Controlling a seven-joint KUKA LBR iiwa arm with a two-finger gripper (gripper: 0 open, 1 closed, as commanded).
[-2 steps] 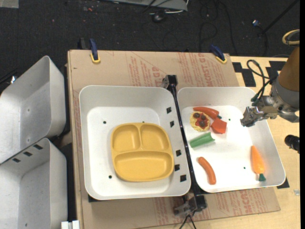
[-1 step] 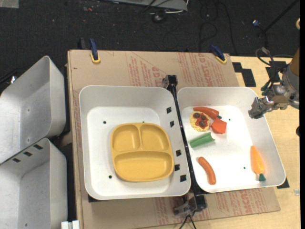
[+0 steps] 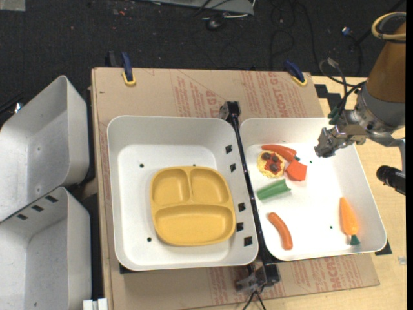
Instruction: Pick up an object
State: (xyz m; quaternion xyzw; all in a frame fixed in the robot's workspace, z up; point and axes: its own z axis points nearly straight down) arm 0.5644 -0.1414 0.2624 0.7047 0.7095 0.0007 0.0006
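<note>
The desk (image 3: 193,89) carries two shallow white bins side by side, clipped down at its far edge, presumably so they stay put while the arm works. Taking the right bin (image 3: 322,237) as the landmark: the left bin (image 3: 129,173) sits touching its left wall and holds a yellow divided tray (image 3: 192,205) lying flat in the middle, likely a place to sort things into. The arm (image 3: 390,76) reaches in from beyond the right bin's far right corner, and its claw (image 3: 328,142) hangs over the bin's far edge, above bare floor with nothing between its fingers; whether those fingers are apart or together I cannot tell from here. Inside the right bin lie the candidates for picking up. An orange carrot (image 3: 348,218) rests alone near the right wall, well apart from the rest, so it looks the easiest to grasp. A red sausage (image 3: 281,230) lies toward the near left. A green pepper piece (image 3: 272,189) sits by the left wall, and just beyond it a tight cluster: a red chilli (image 3: 279,151), a small orange-red block (image 3: 296,171) and a little yellow pastry (image 3: 270,165), touching one another, which I judge makes a clean grip harder.
</note>
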